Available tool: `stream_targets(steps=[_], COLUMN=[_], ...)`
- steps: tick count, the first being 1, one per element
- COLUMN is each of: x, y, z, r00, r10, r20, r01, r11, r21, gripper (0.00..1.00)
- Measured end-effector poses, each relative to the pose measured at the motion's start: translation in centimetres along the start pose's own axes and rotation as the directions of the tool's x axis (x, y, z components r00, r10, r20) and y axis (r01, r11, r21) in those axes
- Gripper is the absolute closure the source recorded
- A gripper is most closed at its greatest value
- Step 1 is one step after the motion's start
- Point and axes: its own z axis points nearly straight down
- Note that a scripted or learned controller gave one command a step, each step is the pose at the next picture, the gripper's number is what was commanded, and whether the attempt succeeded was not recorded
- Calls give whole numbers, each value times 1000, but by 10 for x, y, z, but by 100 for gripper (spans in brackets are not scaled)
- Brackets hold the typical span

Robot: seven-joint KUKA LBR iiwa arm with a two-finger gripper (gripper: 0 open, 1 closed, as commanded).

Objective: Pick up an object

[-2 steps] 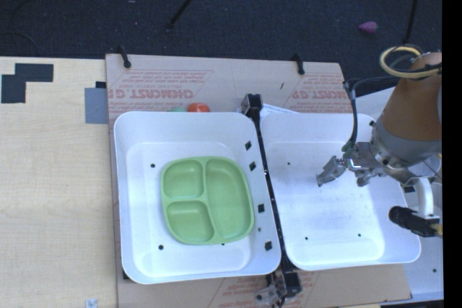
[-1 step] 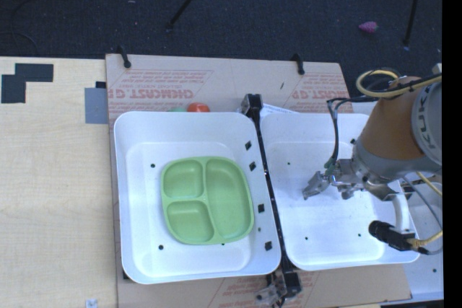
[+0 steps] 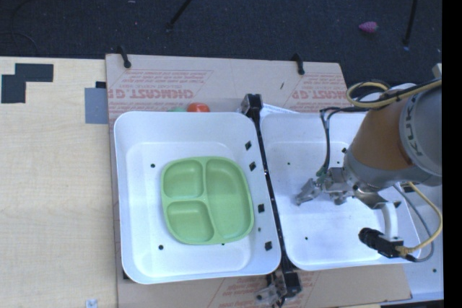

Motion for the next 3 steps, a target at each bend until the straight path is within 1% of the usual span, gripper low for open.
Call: stream_targets(steps=[1,2,3], x=[-1,6,8], y=[1,6,5], z=[-12,-70,-112], r00=[1000,1000,1000], r10=[5,-3,-3], r20=[0,1,1], r01=[-5,3,3], r11=[1000,1000,1000], r21=[-1,-4,-4], gripper=[100,100,100])
